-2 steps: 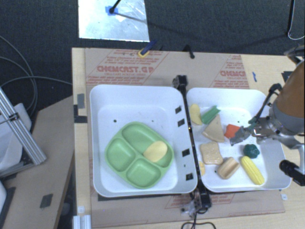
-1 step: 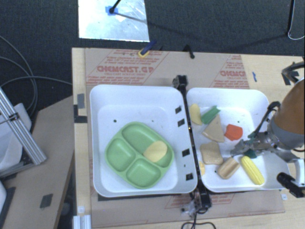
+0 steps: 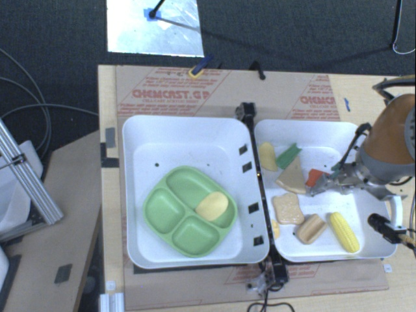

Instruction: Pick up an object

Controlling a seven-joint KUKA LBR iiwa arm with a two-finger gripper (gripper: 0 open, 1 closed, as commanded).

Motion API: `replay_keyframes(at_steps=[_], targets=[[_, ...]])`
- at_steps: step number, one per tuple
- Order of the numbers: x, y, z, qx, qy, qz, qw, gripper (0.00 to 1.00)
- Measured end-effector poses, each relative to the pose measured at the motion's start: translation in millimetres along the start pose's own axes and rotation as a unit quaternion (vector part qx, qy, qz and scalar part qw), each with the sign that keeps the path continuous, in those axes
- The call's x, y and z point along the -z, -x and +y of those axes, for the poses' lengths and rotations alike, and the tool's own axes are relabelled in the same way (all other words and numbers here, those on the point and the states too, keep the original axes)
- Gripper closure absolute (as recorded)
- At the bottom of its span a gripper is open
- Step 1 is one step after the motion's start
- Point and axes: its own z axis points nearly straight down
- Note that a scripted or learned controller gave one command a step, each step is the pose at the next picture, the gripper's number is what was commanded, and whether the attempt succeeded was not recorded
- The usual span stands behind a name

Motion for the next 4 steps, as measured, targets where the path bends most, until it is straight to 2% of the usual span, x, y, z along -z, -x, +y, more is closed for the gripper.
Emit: replay_keyframes(at_steps=[1,2,3,4], targets=[[2.6,-22.3,36.2,0.001,0.0,0.001,1.0,0.0],[13.2,-20.9,35.6,0.0,0.001,0.001,1.0,1.0],[11.5,-91.4,124.5,0.003,-0.002,0.001,1.0,1.0],[108.4,-183.7,77.3,0.004,0.003,0.004,1.0,1.0]])
